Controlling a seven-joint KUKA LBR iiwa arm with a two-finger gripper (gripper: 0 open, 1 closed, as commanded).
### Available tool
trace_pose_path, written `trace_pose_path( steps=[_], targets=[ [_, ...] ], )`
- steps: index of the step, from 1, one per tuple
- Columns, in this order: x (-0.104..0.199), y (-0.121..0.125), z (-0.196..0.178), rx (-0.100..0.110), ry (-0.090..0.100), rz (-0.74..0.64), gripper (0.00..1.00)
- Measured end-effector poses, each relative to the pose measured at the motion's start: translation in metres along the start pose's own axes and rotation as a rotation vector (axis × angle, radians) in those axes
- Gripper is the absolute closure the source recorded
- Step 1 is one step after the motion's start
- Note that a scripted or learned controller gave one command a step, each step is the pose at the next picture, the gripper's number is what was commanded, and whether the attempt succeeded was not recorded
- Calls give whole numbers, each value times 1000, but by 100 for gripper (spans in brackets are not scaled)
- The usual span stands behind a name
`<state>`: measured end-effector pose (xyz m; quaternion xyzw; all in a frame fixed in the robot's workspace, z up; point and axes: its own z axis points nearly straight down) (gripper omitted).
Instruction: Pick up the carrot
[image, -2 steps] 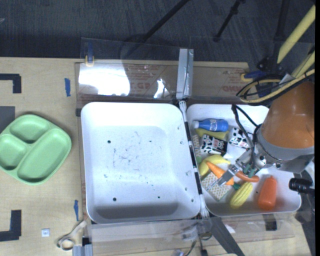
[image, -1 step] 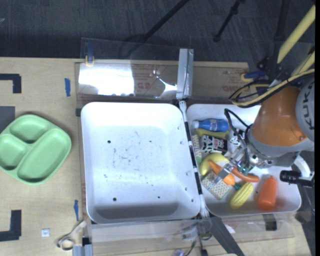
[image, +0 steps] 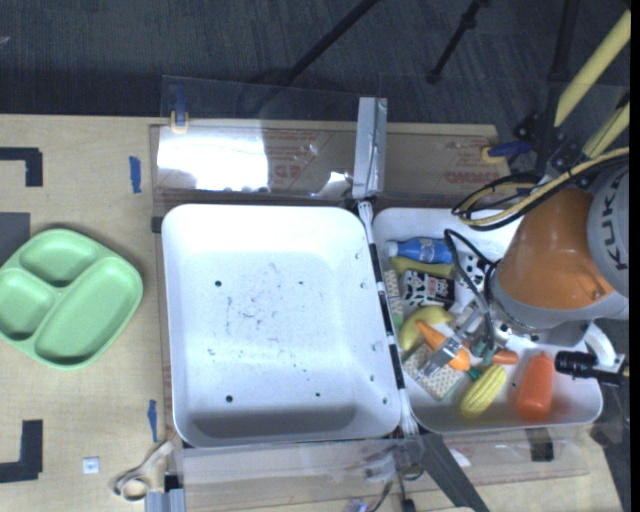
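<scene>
The carrot, a stubby orange-red piece, lies upright in the view near the front right corner of the right bin. My gripper hangs low over the middle of that bin, left of the carrot and about a hand's width from it. It sits among the clutter, right above a smaller orange piece whose identity I cannot make out. The wrist with its orange band covers the bin's back right part.
A yellow corn cob lies beside the carrot, and a banana, a blue bottle and a printed box crowd the right bin's left side. The left bin is bare white. A green divided plate rests on the bench at far left.
</scene>
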<state>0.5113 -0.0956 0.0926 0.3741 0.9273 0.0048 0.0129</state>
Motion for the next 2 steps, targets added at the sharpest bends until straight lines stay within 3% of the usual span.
trace_pose_path(
  steps=[1, 2],
  targets=[
    [-1, 2, -9, -2, 4, 0, 100],
    [51, 31, -119, 23, 20, 268, 100]
  ],
)
